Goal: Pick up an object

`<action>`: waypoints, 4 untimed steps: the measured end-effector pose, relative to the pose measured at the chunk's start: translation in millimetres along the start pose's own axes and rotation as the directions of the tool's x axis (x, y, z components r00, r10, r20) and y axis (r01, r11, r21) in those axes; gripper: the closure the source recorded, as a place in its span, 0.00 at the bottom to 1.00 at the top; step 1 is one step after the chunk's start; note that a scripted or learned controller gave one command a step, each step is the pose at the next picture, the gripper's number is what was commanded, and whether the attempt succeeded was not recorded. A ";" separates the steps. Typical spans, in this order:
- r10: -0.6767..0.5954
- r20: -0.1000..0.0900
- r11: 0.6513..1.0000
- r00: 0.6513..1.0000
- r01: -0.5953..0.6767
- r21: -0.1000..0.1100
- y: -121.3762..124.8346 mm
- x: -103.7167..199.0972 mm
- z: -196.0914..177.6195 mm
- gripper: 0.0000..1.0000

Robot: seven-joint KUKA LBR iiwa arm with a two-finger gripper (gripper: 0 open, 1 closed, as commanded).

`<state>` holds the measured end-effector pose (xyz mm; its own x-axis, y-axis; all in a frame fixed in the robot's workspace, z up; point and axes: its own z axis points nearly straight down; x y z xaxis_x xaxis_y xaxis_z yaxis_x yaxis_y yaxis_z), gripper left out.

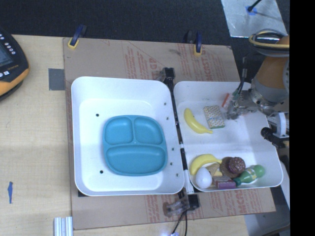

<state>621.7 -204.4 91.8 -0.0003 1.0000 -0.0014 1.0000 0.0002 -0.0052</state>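
Note:
The right bin (266, 146) holds a yellow banana (196, 122) near its left wall and a small speckled beige block (214, 116) beside it. Along the front edge lie a second banana (203, 162), a white egg (203, 179), a brown chocolate donut (233, 165), a green bottle (250, 174) and a purple piece (225, 184). My gripper (232, 110) is low in the right bin's back half, just right of the speckled block and close to its edge. Nothing visibly hangs from it.
The left bin (83, 132) holds a blue divided plate (134, 144). An orange and black handheld device (10, 63) lies at the bench's far left. Clamps (198, 41) pin the cardboard sheet at the back. The arm's orange-banded wrist (270, 73) stands over the right bin's far right corner.

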 end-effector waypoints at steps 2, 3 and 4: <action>-0.002 0.000 1.000 1.000 0.002 -0.001 10.0 -8.2 -24.5 1.00; -0.004 -0.001 1.000 1.000 0.004 -0.005 15.1 -7.7 -33.1 1.00; -0.004 0.000 1.000 1.000 0.004 -0.006 29.7 -7.8 -38.0 1.00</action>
<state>651.6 -212.1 129.7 -0.0047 1.0000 -0.0009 1.0000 0.0047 0.0012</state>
